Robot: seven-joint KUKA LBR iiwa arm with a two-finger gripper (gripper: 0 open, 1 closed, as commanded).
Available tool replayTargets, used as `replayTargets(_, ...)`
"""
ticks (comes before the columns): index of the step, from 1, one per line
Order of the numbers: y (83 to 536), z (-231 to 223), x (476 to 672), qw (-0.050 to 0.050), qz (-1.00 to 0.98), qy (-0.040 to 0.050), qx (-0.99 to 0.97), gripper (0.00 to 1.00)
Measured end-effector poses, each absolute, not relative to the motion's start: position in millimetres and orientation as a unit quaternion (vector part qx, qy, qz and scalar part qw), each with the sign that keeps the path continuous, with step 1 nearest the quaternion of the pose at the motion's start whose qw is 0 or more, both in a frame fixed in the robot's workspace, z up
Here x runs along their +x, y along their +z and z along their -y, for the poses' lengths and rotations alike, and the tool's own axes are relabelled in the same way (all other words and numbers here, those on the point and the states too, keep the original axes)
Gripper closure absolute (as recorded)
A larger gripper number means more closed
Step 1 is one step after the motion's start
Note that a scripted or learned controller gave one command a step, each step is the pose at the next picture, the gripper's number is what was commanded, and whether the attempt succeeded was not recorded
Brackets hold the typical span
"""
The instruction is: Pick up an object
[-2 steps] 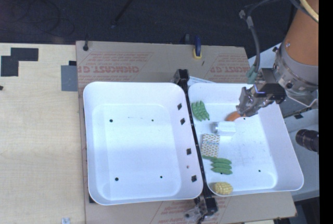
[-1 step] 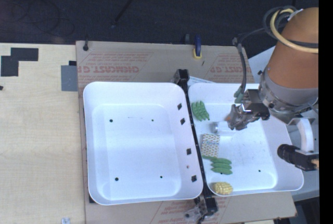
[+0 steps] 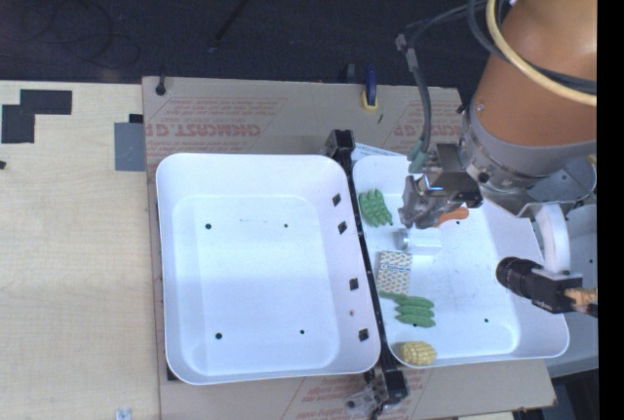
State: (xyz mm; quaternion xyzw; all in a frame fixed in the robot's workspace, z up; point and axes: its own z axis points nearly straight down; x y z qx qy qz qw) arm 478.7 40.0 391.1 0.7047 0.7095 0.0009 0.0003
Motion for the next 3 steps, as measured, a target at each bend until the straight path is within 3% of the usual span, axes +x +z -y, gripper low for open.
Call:
replayTargets(1,437,-63,475.9,0.000,-0.709,0.0008,0.705,1.00)
replayTargets(2,498,-160,475.4,0.000,-0.711,0.0019,0.703,1.00)
replayTargets(3,538,-189,476.0,0.000,-0.709,0.0000,0.706,1.00)
